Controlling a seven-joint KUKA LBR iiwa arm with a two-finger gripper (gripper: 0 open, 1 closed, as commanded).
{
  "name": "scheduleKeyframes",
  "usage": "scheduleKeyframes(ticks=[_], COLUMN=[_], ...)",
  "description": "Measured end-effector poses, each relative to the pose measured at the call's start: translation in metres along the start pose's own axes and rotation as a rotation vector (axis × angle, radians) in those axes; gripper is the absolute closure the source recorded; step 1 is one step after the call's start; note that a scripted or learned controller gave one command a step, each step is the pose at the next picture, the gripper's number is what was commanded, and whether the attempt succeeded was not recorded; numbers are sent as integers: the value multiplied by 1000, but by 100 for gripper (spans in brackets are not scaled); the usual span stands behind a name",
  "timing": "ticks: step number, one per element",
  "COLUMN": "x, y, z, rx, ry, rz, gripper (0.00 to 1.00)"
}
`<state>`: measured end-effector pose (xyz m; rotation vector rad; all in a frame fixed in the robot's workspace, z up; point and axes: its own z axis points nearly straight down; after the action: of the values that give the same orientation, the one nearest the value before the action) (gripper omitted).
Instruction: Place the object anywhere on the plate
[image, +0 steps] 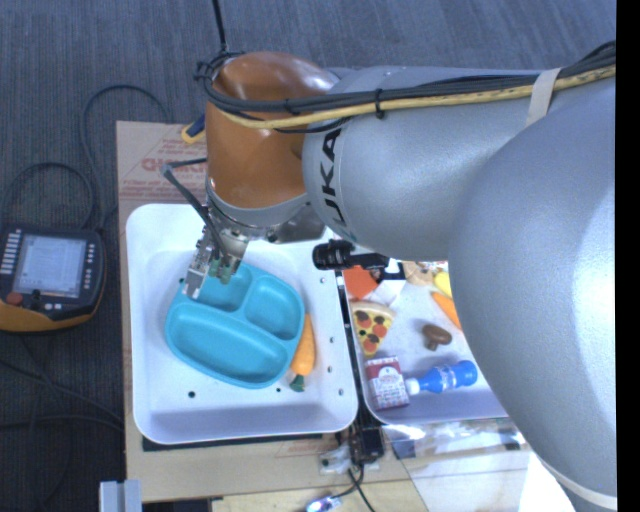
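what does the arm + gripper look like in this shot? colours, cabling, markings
Bulky light-grey rounded arm with black KUKA lettering and a glossy orange band above the wrist. Yellow and black cables run along the top, held by ties and pale tape. A small metallic gripper with green parts hangs below.

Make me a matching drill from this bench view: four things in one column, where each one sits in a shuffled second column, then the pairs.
Things:
1. blue plate
2. carrot
3. pizza slice
4. claw

Places:
A. in the right bin, near the divider between the bins
B. over the plate's upper left corner
C. in the middle of the left bin
D. in the left bin, along the plate's right edge

Pairs: 1-C, 2-D, 3-A, 4-B
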<state>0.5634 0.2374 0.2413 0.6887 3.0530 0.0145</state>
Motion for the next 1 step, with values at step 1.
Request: scheduleKeyframes(ticks=[1], x=[-1], y=[-82], z=[-42], rx=[10], ry=[4], rz=[-100], gripper=[100])
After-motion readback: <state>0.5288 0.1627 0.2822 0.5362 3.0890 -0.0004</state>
